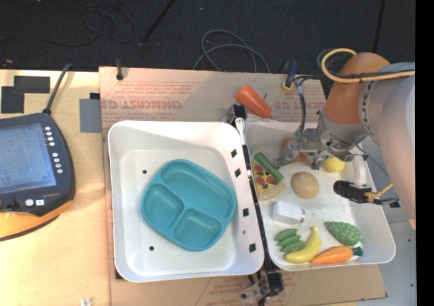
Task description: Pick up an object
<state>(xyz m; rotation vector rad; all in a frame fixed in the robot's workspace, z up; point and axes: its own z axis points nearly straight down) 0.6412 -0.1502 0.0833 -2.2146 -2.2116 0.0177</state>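
The right bin holds several toy foods. A pizza slice and a green stick lie at its left. A tan round piece sits mid-bin with a white block in front of it. Pea pods, a banana, a carrot and a green leafy piece line the front. My gripper hangs low over the bin's back part, just behind the tan piece. A yellow lemon lies to its right. Nothing visible is held.
The left bin carries a teal divided plate. An orange cone-shaped toy lies on the cardboard behind the bins. A tablet-like pendant rests on the bench at far left. The arm covers the right bin's far right corner.
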